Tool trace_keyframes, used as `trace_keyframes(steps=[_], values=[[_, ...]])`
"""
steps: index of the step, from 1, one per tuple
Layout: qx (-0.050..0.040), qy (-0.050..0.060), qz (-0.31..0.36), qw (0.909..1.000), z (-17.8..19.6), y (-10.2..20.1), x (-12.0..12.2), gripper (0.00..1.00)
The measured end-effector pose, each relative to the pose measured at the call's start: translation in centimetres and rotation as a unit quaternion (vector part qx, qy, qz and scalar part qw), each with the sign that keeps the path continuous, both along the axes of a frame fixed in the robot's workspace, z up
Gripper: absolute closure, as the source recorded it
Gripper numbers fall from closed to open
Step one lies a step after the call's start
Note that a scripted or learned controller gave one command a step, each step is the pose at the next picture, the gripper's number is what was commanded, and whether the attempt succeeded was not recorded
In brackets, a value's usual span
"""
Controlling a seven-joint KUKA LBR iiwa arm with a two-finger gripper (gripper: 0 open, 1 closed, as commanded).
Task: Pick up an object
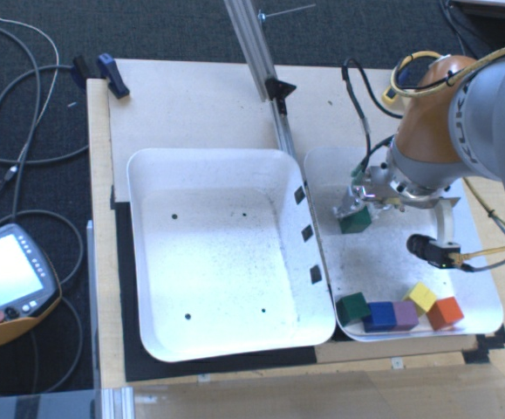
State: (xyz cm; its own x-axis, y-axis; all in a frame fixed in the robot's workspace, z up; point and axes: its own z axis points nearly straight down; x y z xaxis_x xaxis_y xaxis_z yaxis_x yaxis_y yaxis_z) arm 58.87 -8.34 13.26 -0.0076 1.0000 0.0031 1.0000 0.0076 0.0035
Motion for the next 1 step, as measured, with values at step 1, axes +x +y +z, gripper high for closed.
trace_keyframes(steps=[1], values=[[0.0005,-0.001,0.001,1.0,7.09,8.28,-2.29,1.0]])
